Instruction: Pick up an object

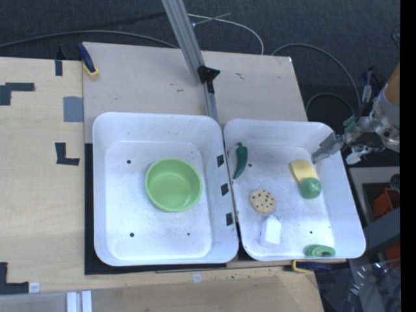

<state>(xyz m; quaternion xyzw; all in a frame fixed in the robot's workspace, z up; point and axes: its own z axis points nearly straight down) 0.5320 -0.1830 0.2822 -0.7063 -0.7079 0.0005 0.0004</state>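
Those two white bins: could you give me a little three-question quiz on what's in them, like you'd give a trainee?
1. True or false: the green bowl sits in the left bin.
2. Multiple choice: which lies nearest the gripper? A) the cookie B) the yellow block C) the green pepper
3. Fill in: the small white object lies just below the ______ in the right bin.

Key: 1 true. 2 B. 3 cookie.

metal pole (185,34) | white cables (247,31) | blue-yellow clamp (87,60)
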